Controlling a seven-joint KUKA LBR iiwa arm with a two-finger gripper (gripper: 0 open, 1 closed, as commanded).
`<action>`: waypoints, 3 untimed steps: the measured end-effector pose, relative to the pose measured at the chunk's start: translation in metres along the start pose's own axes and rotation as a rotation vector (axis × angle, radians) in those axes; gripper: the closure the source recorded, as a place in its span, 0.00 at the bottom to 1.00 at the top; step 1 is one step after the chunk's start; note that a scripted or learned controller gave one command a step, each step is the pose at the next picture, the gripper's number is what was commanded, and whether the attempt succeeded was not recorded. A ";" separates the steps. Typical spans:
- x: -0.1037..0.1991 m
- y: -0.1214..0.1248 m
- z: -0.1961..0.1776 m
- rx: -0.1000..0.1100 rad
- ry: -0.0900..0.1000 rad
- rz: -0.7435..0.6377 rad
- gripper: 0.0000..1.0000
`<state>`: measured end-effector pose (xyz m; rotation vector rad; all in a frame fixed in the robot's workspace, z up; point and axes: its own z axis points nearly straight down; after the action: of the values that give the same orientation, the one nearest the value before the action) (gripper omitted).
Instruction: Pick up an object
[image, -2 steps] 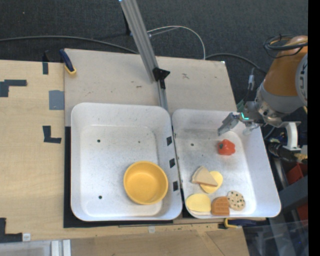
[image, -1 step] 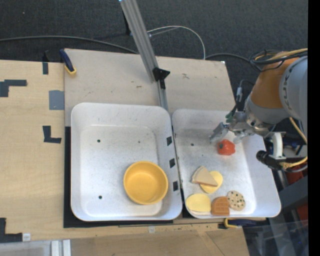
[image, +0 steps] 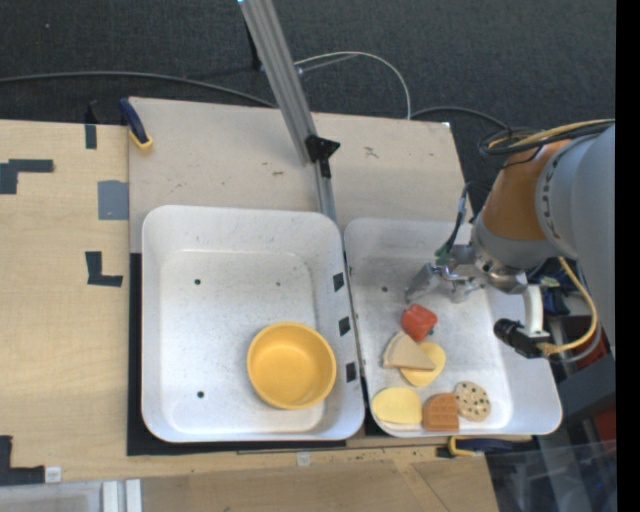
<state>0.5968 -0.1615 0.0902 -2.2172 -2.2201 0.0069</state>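
Note:
My gripper (image: 436, 282) hangs over the upper middle of the right bin (image: 380, 250), reaching in from the right. Just below it and slightly left lies a small red piece (image: 420, 322), apart from the gripper. Under the red piece sit a tan wedge (image: 403, 352) and a yellow piece (image: 427, 364), overlapping. Along the bin's front edge lie a pale yellow disc (image: 397, 406), a brown block (image: 440, 412) and a speckled cookie (image: 471, 400). I see nothing held in the gripper.
A yellow bowl (image: 291, 364) stands at the front right of the left bin (image: 200, 240). A grey slanted pole (image: 290, 90) reaches down to the divide between the bins. Cables (image: 560, 330) trail by the arm on the right.

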 end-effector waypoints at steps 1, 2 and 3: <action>0.001 0.001 -0.013 -0.003 0.000 -0.002 1.00; 0.003 -0.004 -0.074 -0.009 0.000 0.000 1.00; -0.004 -0.007 -0.134 -0.011 -0.002 0.001 1.00</action>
<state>0.5904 -0.1659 0.2244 -2.2241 -2.2258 -0.0037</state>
